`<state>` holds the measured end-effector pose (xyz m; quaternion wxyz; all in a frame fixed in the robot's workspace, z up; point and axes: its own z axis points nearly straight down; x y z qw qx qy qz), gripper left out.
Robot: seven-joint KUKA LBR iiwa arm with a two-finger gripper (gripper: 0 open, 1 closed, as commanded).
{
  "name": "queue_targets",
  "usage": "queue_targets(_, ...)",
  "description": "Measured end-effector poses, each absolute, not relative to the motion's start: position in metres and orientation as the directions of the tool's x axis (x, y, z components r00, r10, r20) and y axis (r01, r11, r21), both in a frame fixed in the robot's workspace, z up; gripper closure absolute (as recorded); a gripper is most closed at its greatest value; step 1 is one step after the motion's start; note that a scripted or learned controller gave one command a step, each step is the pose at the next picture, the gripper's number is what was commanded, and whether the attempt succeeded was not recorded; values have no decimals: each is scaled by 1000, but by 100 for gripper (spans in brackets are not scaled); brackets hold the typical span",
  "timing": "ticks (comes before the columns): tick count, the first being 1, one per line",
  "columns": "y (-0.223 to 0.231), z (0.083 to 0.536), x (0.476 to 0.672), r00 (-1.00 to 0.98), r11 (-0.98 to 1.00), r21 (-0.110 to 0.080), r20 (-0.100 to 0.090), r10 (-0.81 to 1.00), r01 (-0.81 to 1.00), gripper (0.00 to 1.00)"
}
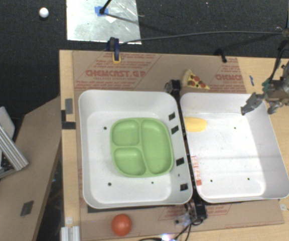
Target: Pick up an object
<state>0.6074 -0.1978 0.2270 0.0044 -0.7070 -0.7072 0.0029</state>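
A small yellow object (pixel 195 124) lies in the right white bin (pixel 265 159), near its back left corner. My gripper (pixel 260 106) hangs over the bin's back right edge, far to the right of the yellow object, with its two fingers spread apart and nothing between them. A green divided plate (pixel 141 146) rests in the left bin (pixel 92 134). A toy pizza slice (pixel 195 81) lies on the cardboard behind the bins.
A red-orange ball (pixel 121 224) sits on the bench in front of the left bin. A blue clamp (pixel 114 47) holds the cardboard's back edge. A metal rail (pixel 1 139) stands at the far left.
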Motion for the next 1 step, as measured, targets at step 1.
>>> queue_targets(1, -197, 235, 610, -4, 4, 2, -1, 1000, 1000, 0)
